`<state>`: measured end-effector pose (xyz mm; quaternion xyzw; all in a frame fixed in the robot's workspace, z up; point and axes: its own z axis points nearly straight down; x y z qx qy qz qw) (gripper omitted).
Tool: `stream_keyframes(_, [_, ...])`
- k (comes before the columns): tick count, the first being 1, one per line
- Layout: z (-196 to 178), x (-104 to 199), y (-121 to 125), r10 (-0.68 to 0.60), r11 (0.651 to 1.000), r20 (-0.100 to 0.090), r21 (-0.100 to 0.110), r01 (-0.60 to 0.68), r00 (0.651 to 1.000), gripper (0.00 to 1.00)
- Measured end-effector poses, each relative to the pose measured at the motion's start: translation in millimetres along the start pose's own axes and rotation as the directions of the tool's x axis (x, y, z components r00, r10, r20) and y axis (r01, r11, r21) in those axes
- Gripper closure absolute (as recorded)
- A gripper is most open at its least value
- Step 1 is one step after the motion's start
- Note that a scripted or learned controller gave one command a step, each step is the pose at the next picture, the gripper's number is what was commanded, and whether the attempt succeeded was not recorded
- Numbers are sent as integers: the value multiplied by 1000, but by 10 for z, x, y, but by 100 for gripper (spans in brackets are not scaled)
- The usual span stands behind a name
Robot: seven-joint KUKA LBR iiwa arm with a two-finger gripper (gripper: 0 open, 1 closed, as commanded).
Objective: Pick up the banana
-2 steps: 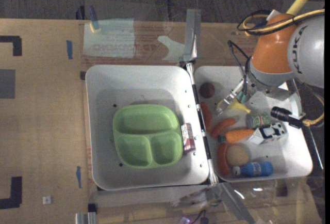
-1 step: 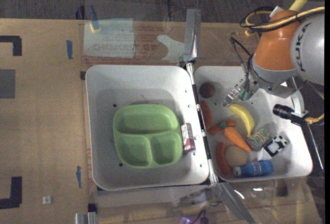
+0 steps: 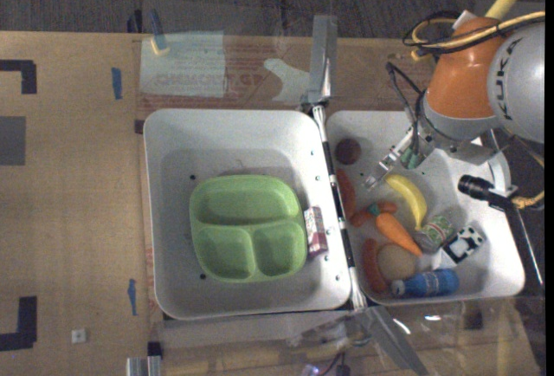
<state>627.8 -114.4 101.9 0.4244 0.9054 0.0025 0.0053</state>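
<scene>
In the left bin (image 3: pixel 164 149) one green divided tray (image 3: pixel 248 227) was seen, with three compartments, and one small dark packet (image 3: pixel 315 230) lay against the tray's right edge. Nothing else was counted there.

In the right bin (image 3: pixel 506 275) the objects were crowded. At the far left corner sat one dark round fruit (image 3: pixel 347 150). Below it, along the left wall, two reddish sausage-like pieces (image 3: pixel 345 190) were counted, one farther and one nearer. One carrot (image 3: pixel 394 227) with a green top lay toward the middle, and one pale round item (image 3: pixel 396 262) rested just nearer. One blue bottle (image 3: pixel 427 283) lay on its side at the near edge. One small green can (image 3: pixel 438 230) and one black-and-white block (image 3: pixel 466 243) were placed to the right.

One banana (image 3: pixel 409 197) was found in the middle of the right bin, curved, its near end just beside the carrot and the can. It was judged light, smooth and probably a stiff toy, so slipping off the curve was considered likely; the thick middle, gripped across its width, was thought the best hold.

The gripper (image 3: pixel 391 165) hung just beyond the banana's far end, near it. Its fingers (image 3: pixel 378 175) appeared only narrowly parted, and nothing was held between them.
</scene>
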Motion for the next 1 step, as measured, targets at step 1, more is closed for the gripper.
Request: stream_keyframes(1, [156, -347, -641, 41, 999, -5, 7, -41, 999, 0])
